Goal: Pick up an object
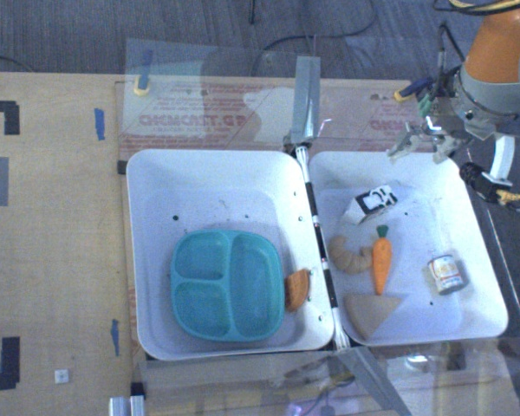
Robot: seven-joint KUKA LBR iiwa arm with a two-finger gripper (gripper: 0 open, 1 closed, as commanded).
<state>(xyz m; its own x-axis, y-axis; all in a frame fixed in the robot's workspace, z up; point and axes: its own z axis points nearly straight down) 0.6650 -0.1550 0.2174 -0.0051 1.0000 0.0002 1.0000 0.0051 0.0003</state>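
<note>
Robotics lab; taped bench [52, 232], loose cables [329, 7]

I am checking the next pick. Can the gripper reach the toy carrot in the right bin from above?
Probably yes. The carrot lies uncovered in the right bin, beside the tan piece; the gripper hovers over the bin's far rim.

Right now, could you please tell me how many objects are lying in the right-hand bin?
5: a black-and-white carton near the back, a carrot mid-bin, a tan curved piece beside it, a small can right, a tan wedge in front.
</note>
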